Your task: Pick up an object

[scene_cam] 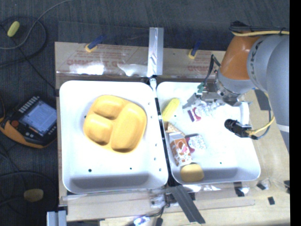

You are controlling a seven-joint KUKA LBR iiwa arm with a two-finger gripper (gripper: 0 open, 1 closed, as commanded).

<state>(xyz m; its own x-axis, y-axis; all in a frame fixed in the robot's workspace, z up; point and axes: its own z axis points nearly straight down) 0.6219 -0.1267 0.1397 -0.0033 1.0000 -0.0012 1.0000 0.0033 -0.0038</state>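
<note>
My gripper (205,97) hangs over the upper middle of the right bin (235,159), reaching in from the right under the orange wrist band. Right below it lies a crumpled white packet with a pink mark (201,111). A yellow corn-like piece (170,107) leans at the bin's left wall. Lower down lie a red-and-white snack packet (180,150), a small clear wrapper (197,141) and a tan bun (192,172). A large yellow moulded lump (114,122) sits in the left bin (75,173).
A black cable loop with a plug (237,127) hangs from the arm over the right bin's right half. A metal divider post (155,51) stands behind the bins. A handheld pendant (33,121) lies on the floor at left.
</note>
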